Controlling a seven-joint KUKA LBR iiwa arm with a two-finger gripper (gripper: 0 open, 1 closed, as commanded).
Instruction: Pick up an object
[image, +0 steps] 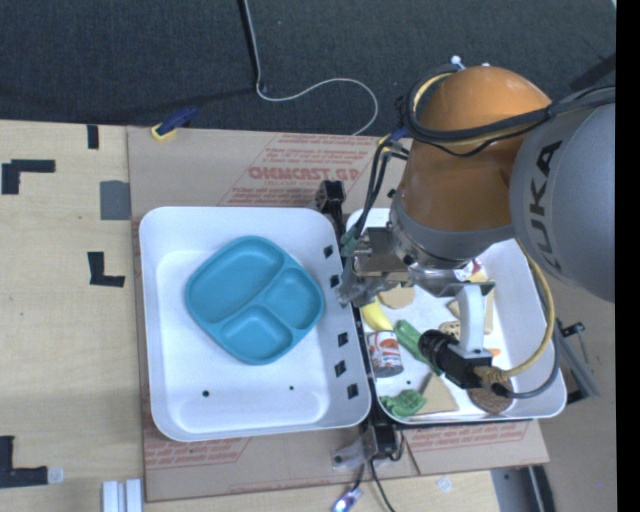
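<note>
Hovering low with the gripper (372, 283) in the right bin (520, 270), reaching-in stage; cannot tell the jaw state. Needing a descent onto the banana (374, 316) just below, beside the can (386, 353).

Arm (480, 170) low — wrist bent (downward)

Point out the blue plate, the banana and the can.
plate (255, 298): camera view, on its centre divider, left bin.
banana (374, 316): camera view, on its yellow middle, right bin.
can (386, 354): camera view, on its label side.
</note>
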